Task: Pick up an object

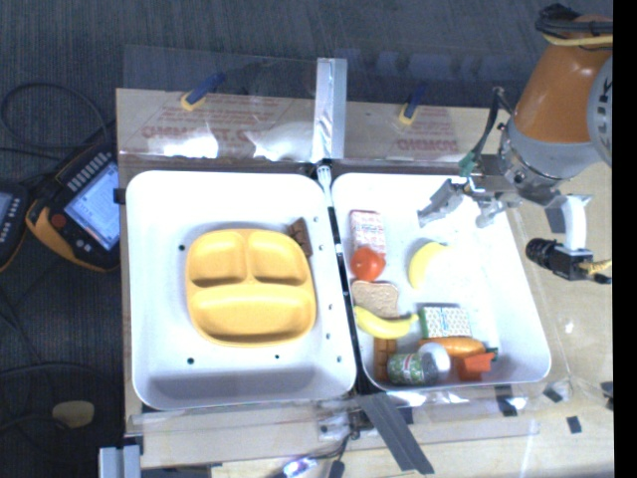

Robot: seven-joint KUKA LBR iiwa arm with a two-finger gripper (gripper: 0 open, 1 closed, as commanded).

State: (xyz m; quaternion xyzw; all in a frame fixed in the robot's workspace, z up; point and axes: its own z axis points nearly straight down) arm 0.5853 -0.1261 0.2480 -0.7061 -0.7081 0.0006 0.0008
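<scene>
Hand (466, 204), fingers spread and empty, poised over the right bin (528, 312) near its far corner; the arm (557, 98) slants in from the right. Nearest, just below the hand, lies a pale yellow wedge (427, 262), possibly a lemon slice. Farther off: a red tomato (367, 263), a banana (383, 323). Well to the left, a yellow divided tray (251, 285) occupies the left bin (149, 267).

Arm (567, 88) cut off by right edge.

Glossy white plastic bins (144, 297), a smooth matt yellow plastic tray (251, 285), dull metal pincer (464, 205).
</scene>
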